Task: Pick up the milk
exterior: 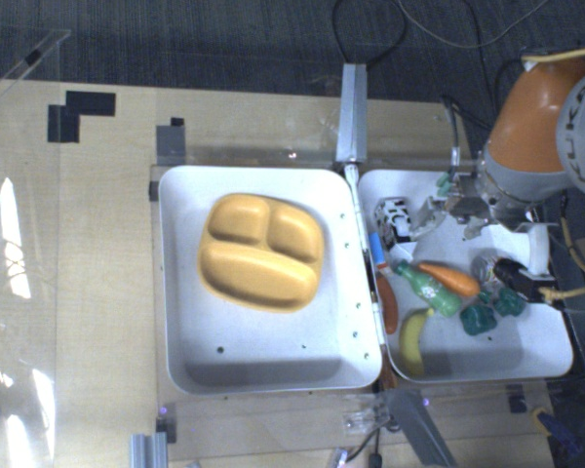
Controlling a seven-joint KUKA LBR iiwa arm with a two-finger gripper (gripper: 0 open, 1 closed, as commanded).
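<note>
Nearest the lens, at the front of the right bin (556, 359), lies a banana (412, 337), with a red sausage-like piece (387, 305) just behind it along the divider. Past these sit a green bottle (431, 289) lying aslant, an orange carrot (450, 278) touching it, and a dark teal toy (492, 310) toward the right. The left bin (175, 349) carries a big yellow bread-shaped block (261, 250) near its middle.

Farther back, in the right bin's rear left corner beside the divider, stands the milk (394, 218), a small white carton with black markings; its long axis seems to run front to back, though it is small and hard to read. The claw (458, 208) hangs over the rear of the same bin, just to the right of the milk and apart from it. Whether the claw is spread or closed I cannot tell; nothing is seen gripped in it. By my judgement the coming move is a short shift leftward, toward the divider, then down over the carton.

Beyond both bins the pale counter (97, 261) ends at dark carpet.
</note>
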